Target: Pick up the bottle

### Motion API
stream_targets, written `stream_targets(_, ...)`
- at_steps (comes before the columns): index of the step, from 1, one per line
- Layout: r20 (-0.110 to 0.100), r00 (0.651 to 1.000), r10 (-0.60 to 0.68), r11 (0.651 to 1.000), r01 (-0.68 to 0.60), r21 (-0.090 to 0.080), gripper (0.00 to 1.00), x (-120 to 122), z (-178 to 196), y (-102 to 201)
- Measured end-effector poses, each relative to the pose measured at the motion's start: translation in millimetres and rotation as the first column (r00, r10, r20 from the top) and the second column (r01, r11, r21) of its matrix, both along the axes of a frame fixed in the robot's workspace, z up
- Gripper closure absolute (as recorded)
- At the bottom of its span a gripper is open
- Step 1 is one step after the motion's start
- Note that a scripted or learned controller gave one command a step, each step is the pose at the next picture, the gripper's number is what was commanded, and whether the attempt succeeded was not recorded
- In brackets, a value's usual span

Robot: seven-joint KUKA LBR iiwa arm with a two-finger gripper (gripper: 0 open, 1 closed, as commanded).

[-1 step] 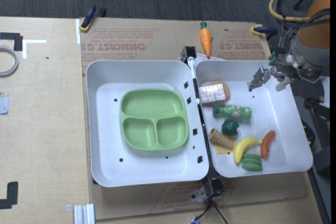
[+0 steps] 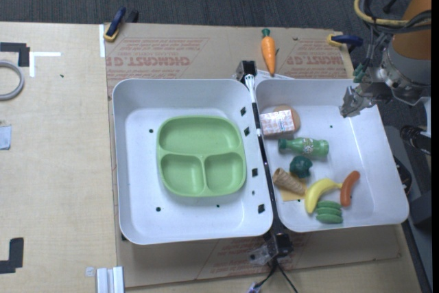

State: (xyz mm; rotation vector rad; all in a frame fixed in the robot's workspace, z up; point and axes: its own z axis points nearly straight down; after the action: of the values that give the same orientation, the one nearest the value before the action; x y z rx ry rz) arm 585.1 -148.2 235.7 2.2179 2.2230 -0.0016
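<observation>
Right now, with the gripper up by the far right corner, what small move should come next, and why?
Probably shift the gripper left and toward the near side, over the green bottle. It sits above the right bin's far corner, well apart from the bottle lying on its side.

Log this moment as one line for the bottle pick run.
phase: approach | pincer: over right bin's far right corner, nothing seen held | green bottle: lying in right bin, untouched | left bin: green divided plate

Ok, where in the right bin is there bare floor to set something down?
The right bin has bare floor along its right side, between the gripper and the sausage, right of the green bottle. Its left and lower part is crowded: bottle, broccoli, banana.
</observation>
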Motion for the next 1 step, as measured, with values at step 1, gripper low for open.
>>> stream_targets(1, -0.001, 0.993, 0.116, 0.993, -0.116, 0.001, 1.00, -50.9, -43.9, 117.5)
